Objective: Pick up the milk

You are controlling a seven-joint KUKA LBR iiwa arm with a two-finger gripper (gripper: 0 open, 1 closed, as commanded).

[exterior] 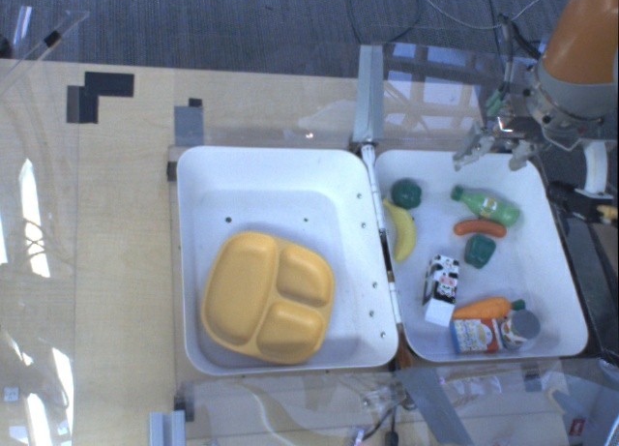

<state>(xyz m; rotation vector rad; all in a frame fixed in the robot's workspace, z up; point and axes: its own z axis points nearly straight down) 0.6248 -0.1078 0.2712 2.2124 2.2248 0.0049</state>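
The claw [494, 147] is hanging over the far edge of the right bin [571, 284], up by the back rim, and its two fingers [468, 154] are spread apart with nothing between them. Just behind it you can see the grey wrist and that big orange band on the arm [585, 33] coming in from the right.

Closest to the claw is a green bottle [486, 205] lying on its side, with a little sausage-looking thing [480, 228] right below it and a dark green chunk [479, 252] under that. Over toward the divider there's another dark green veggie [406, 193] and a banana [401, 229] along the bin's left wall.

The milk [441, 289], the cow-spotted carton, is lying on its side around the middle of the right bin, well away from the claw. Just next to it toward the front are a carrot [481, 309], a small box [472, 336] and a grey can [524, 326].

The left bin [198, 202] has a yellow divided tray [268, 295] sitting in it.
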